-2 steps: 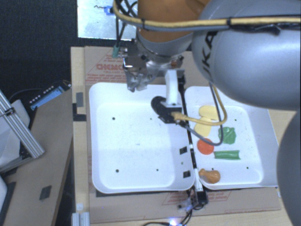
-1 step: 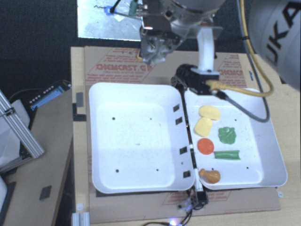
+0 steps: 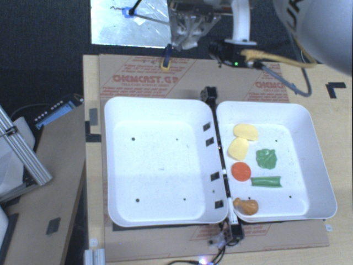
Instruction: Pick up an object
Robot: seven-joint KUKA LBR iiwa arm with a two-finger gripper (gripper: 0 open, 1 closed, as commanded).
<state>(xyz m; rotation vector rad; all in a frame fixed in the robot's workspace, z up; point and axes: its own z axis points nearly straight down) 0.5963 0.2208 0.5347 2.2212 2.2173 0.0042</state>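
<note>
Yellow, orange, green and brown toy food pieces lie together in the right bin (image 3: 309,148), all toward its left half: two yellow pieces (image 3: 245,131) at the top, touching or nearly so, an orange disc (image 3: 241,171) just below them, a leafy green piece (image 3: 266,158) and a green bar (image 3: 266,181) beside the disc, and a brown lump (image 3: 246,206) near the front corner against the bin wall. None of them is lifted. The left bin (image 3: 157,159) sits alongside, joined at the centre divider. The gripper (image 3: 185,37) hangs high over the back of the bench, well apart from every piece, with nothing between its fingers; whether they are spread or closed cannot be told. Risks, as judged: the pieces are flat and closely packed, so a descent may pinch two at once or slide off a low edge; the brown lump's closeness to the wall could block one finger.
</note>
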